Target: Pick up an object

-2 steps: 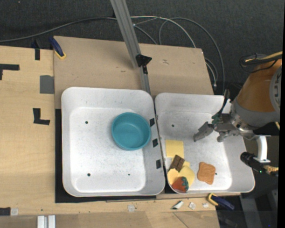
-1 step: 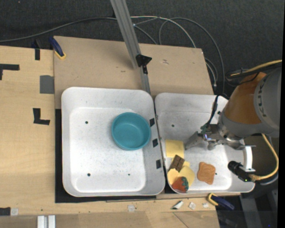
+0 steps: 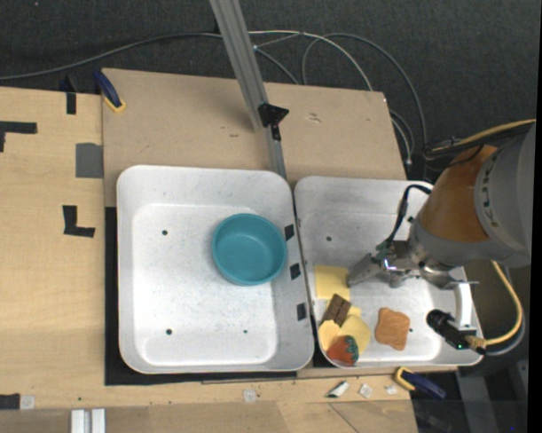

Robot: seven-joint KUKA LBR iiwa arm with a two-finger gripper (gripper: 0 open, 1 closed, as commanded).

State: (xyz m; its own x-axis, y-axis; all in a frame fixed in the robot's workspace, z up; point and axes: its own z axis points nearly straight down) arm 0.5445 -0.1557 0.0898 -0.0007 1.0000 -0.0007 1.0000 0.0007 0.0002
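Two shallow white bins sit side by side on a wooden counter [image 3: 39, 247], with dark cables trailing across the floor behind it. At the middle of the left bin [image 3: 160, 340] rests a blue bowl [image 3: 248, 248]. Toward the near end of the right bin [image 3: 342, 205] lie several small things: a pale yellow slab [image 3: 331, 280], a brown bar [image 3: 338, 309] resting on it, a red and green piece [image 3: 344, 349] by the near corner, and an orange lump [image 3: 392, 328] a little apart to the right.

Reaching in from the right, the arm carries the tool [image 3: 365, 271] low over the right bin, just beside the yellow slab's right edge; whether its fingers are apart or together I cannot tell, and nothing is seen between them.

All these pieces look like light toy food, probably soft foam or plastic. The yellow slab is nearest but lies flat, so it may slip; taking it across an edge seems best. The orange lump, standing clear, looks the easier grasp.
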